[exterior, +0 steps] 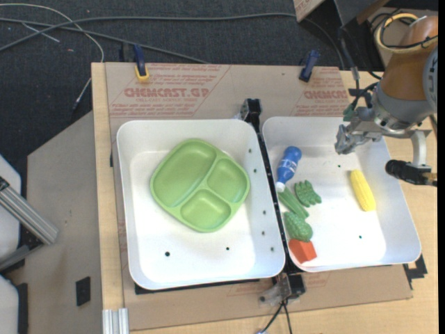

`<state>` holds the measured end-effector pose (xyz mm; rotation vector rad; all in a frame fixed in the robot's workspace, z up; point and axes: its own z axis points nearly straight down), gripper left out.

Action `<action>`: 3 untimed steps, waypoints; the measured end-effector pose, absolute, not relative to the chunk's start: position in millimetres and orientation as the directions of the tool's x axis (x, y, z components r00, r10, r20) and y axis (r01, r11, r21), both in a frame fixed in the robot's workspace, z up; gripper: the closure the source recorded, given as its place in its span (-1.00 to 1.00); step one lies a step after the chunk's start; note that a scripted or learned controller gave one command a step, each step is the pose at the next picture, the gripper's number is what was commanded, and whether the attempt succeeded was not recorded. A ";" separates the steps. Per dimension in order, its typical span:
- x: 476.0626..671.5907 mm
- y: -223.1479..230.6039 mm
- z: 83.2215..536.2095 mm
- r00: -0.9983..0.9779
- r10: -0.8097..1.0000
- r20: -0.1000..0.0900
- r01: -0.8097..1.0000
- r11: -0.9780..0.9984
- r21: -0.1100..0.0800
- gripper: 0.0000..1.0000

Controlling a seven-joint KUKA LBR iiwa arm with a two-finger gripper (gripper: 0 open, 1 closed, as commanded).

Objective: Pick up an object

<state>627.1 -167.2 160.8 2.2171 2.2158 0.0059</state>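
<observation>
Two shallow white bins sit side by side on a brown board. The left bin (139,207) holds a green divided plate (200,184) with three compartments, lying flat near the bin's middle and turned at a slant.

The right bin (389,242) holds the small things. A blue bottle (288,164) with a white cap lies tilted at about ten o'clock from the bin's centre, its cap end close to the wall shared with the left bin. Just below it, toward eight o'clock, lie leafy green toy vegetables (299,204), touching or nearly touching one another. An orange-red block (302,250) rests at the bin's seven o'clock corner, just beside the lowest green piece. A yellow corn cob (362,190) lies by itself at about three o'clock from the centre, well apart from the green pieces.

The grey arm comes in from the right, its orange band showing at the top right. The gripper (345,141) hangs over the right bin at about one o'clock from its centre, above bare white floor, between the bottle and the corn cob but touching neither. How far apart its tips stand cannot be told from this angle, and nothing is seen held in it.

Two clamps, a blue and yellow clamp (141,65) and a blue clamp (309,66), grip the board's far edge.
</observation>
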 end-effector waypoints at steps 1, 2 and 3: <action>631.1 -170.1 205.9 -0.001 1.000 -0.002 1.000 0.001 0.008 1.00; 632.3 -170.4 227.0 -0.001 1.000 -0.002 1.000 0.001 0.006 1.00; 643.3 -118.7 232.4 -0.006 1.000 0.001 1.000 0.006 0.004 1.00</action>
